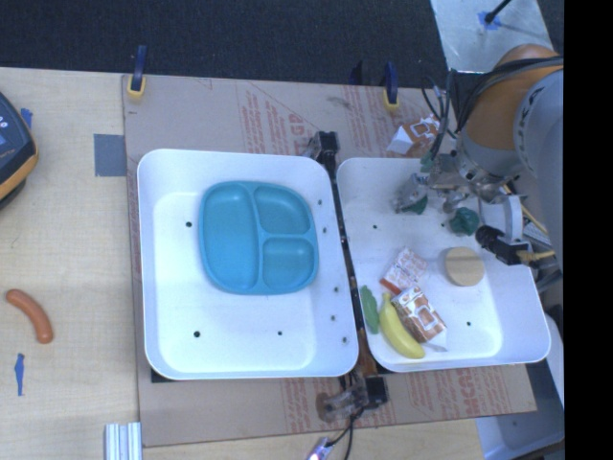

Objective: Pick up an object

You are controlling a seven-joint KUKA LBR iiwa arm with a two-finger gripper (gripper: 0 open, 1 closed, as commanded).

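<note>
My gripper [427,191] hangs low over the far part of the right bin [522,348], at the end of the grey arm with the orange band [506,99]. A small dark green object [466,220] lies just to its right on the bin floor. Nearer the front lie a tan round disc [465,266], a yellow banana [397,329], a green vegetable piece [370,307] and two red-and-white snack packets [405,269] [421,314]. I see nothing clearly held between the fingers.
The left bin [168,353] holds a blue divided plate [259,238]. Another packet [417,137] lies outside the right bin's far edge. A sausage [31,314] and a yellow-black device [11,151] rest on the bench at left.
</note>
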